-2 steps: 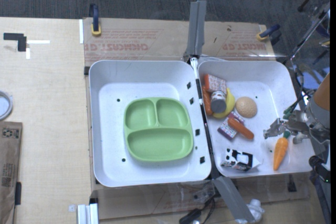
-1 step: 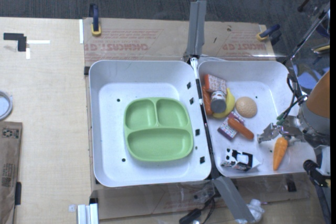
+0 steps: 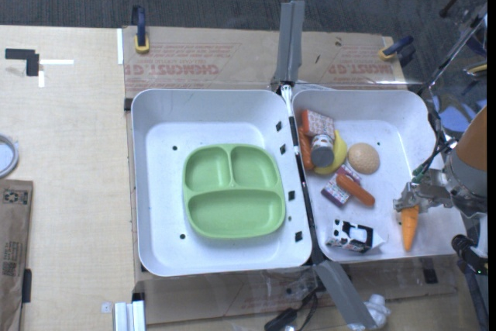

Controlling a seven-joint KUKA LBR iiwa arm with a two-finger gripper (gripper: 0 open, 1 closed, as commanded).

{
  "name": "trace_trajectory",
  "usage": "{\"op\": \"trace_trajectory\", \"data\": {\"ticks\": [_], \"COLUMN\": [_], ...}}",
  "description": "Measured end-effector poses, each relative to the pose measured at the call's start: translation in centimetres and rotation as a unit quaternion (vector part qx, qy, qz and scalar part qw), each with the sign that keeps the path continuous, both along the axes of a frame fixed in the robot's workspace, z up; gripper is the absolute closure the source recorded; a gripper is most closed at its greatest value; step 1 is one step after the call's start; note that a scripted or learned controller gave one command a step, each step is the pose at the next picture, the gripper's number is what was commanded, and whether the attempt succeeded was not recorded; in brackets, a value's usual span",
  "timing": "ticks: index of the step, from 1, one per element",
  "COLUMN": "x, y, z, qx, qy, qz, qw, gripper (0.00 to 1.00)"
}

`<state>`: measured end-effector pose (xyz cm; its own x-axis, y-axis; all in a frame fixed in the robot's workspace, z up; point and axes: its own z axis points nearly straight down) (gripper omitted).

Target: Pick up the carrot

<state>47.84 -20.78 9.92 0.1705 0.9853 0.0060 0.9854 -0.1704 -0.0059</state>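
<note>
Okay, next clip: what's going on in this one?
A robot arm reaches in from the right over the right bin, going for the carrot. Its hand sits at the carrot's top end, near the bin's right side; whether it has a grip can't be told. The other toy foods lie further left in that bin. The left bin holds a green divided plate.

Red mirrored lettering ran along the cardboard sheet [image 3: 232,62] behind the left bin [image 3: 147,190]; it seemed to read "CHEMCAST GP", though uncertainly. A recycling mark stood on the brown carton [image 3: 14,244] far left of that bin.
</note>
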Motion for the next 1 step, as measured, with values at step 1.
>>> {"op": "trace_trajectory", "data": {"ticks": [1], "x": [2.29], "y": [5.48], "z": [10.27], "qx": [-0.0041], "qy": [-0.001], "qz": [-0.104], "qw": [0.9946], "gripper": [1.0]}}
